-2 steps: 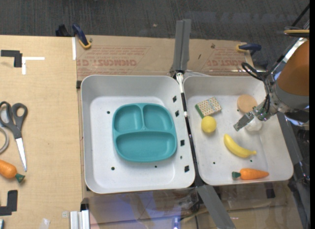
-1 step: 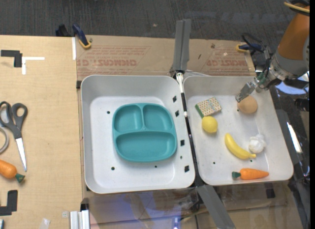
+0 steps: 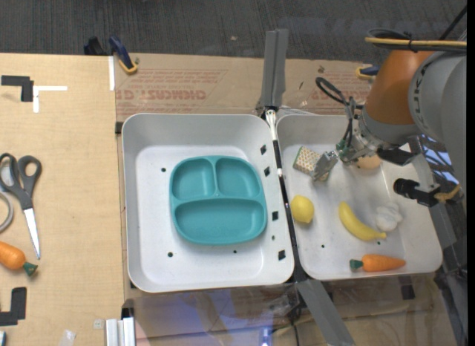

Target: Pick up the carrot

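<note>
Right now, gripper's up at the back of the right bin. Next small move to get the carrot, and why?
Probably travel toward the view's bottom edge, to above the carrot. The gripper sits at the far side of the right bin, by a speckled block, while the carrot lies against the near wall, past the banana. Descend only once above it.

I can see red letters on the brown cardboard (image 3: 194, 85) behind the bins, in the upper middle of the frame. The letters are upside down and faint. The big word looks like "CHEMICAL", but I am not sure. I cannot read the smaller lines below it.
</note>
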Available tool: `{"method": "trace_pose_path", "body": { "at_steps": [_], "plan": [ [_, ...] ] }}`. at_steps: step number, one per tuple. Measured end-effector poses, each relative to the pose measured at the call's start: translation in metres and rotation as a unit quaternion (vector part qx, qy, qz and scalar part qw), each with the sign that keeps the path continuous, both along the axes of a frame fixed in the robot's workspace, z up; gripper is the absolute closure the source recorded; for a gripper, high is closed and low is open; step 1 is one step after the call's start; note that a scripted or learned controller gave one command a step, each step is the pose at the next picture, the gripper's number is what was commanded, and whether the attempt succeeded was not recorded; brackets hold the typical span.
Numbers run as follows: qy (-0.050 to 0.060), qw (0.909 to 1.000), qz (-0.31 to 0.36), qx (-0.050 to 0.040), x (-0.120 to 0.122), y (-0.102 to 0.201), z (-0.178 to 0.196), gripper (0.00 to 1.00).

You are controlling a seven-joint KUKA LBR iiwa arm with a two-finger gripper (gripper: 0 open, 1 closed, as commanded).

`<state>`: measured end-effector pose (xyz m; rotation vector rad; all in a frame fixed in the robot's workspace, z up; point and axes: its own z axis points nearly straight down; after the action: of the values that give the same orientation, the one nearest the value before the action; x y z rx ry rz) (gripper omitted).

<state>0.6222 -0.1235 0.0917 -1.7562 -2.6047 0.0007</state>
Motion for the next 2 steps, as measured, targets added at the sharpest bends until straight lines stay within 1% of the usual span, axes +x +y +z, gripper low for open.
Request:
{"method": "trace_pose_path", "body": {
  "at_steps": [1, 2],
  "plan": [
    [0.000, 0.9892, -0.146, -0.0005, -0.030, -0.045, 0.000, 0.00],
    [-0.003, 0.9944, -0.105, -0.0017, -0.092, 0.020, 0.014, 0.00]
  ]
}}
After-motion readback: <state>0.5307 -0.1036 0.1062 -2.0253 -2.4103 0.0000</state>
